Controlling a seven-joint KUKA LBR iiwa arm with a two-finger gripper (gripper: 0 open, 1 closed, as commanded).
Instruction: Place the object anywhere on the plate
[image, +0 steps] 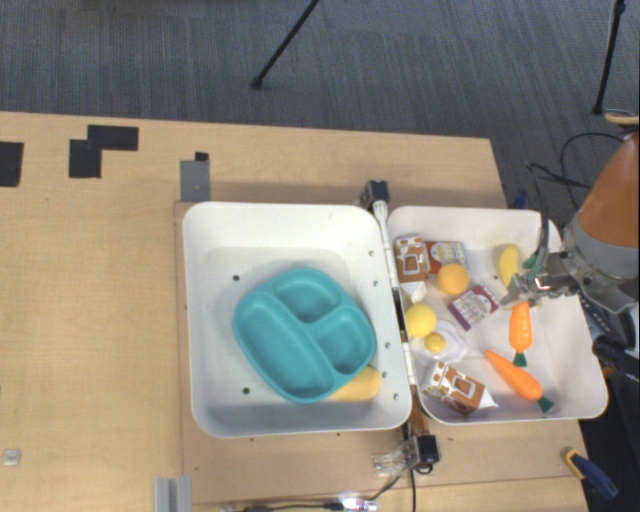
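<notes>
The step in hand looks like the pick: the plate (303, 332), a teal divided dish lying in the left bin (200, 300), has nothing on its compartments, and the gripper (532, 284) hangs over the right bin (590, 400) at the right of the frame, among the toys. Which toy is the object is not settled by the task line (the nearest candidates are the small carrot (520, 326) just below the gripper and the lemon (509, 263) just up and left of it). The larger carrot (515, 376) lies lower in the bin, an orange ball (453, 279) and two yellow balls (421, 320) sit nearer the divider, and small cartons (416, 257) lie at the bin's upper left and lower middle. A yellow piece (357, 386) peeks out at the plate's lower right edge, beside or partly under the rim; I cannot tell which. The fingers are too small and cluttered to read, so I cannot tell whether they are spread or closed, and nothing is visibly between them. The arm enters from the right edge, its orange band (612, 200) at upper right, wrist pointing left and down toward the bin. The next move, as I judge it, calls for dropping squarely onto one toy without nudging its neighbours, closing, lifting clear of the bin wall, then carrying left across the divider to the plate.
</notes>
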